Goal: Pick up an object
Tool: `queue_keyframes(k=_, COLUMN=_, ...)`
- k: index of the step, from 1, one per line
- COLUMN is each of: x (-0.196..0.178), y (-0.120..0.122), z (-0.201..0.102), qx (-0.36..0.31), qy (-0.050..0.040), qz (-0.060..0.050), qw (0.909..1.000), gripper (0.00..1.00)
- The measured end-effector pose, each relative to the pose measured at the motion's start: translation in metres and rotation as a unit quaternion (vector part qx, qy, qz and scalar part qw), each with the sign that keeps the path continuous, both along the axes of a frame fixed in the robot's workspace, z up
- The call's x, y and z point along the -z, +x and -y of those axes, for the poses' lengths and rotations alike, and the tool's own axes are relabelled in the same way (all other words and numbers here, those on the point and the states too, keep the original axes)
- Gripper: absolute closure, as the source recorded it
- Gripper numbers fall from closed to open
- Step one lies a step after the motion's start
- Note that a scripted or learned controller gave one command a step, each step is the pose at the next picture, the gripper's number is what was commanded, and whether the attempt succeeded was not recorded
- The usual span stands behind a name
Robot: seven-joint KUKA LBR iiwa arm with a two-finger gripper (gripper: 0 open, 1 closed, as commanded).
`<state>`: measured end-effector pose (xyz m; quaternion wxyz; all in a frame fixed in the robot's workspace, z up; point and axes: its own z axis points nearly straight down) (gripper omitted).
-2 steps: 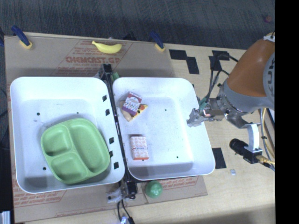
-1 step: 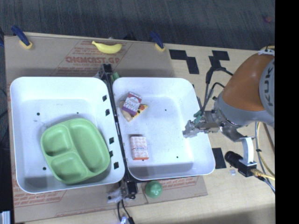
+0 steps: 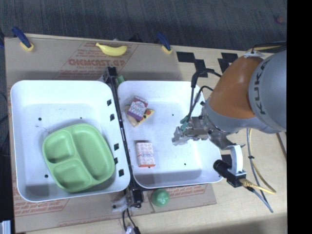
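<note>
End effector (image 3: 178,136) over right bin (image 3: 161,177), two packets (image 3: 138,109)

Grey arm (image 3: 270,89), orange band (image 3: 234,89), white KUKA lettering, black cables, yellow cable.

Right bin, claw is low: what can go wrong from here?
1. The claw sits over bare floor of the right bin, apart from both the orange packet and the purple packet; closing here likely grabs nothing.
2. The orange packet lies flat, so the claw may slide over it.
</note>
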<state>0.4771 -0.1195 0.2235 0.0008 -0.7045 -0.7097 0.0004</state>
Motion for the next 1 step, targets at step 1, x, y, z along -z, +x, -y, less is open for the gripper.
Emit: queue_keyframes(k=1, x=0.0145, y=-0.0009, z=0.0368, qx=0.001, qy=0.0000, qz=-0.001, qw=1.0000, gripper=1.00)
